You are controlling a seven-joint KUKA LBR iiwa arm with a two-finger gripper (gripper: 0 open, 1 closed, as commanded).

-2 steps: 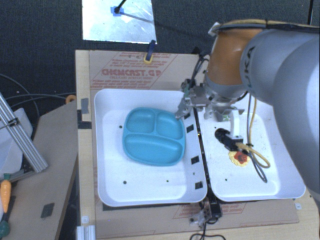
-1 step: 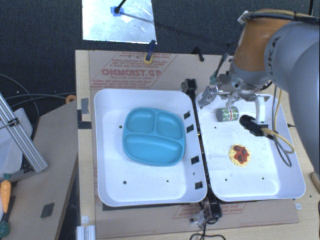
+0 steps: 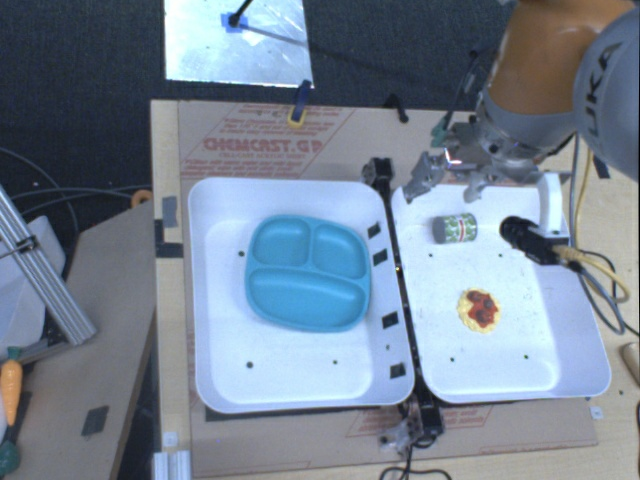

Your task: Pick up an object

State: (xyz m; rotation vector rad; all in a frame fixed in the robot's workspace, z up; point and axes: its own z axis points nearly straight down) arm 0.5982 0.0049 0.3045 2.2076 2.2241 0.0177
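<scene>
The hand (image 3: 447, 180) hangs over the far edge of the right bin (image 3: 570, 368), its fingers apart with nothing between them. A small can (image 3: 455, 229) lies on its side in that bin, just below the hand. Nearer the middle lies a yellow and red toy pizza (image 3: 479, 310). The left bin (image 3: 215, 368) holds a blue divided plate (image 3: 306, 273).

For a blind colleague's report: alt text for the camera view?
The claw hangs over the right bin's back edge, near a small can lying inside with a pizza toy. The left bin holds a blue tray.
</scene>
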